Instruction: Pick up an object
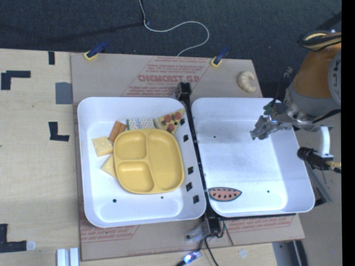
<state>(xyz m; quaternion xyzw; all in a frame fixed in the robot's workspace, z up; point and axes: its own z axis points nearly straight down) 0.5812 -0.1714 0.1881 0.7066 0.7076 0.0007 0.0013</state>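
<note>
Over the right bin (288, 165), the gripper (259, 132) is seen; its state cannot be told. Nothing is picked yet; the melon slice (224, 194) lies near.

Smooth, glossy yellow plastic plate (148, 160) in matt white plastic bin (89, 148) on brown cardboard sheet (161, 76).
</note>
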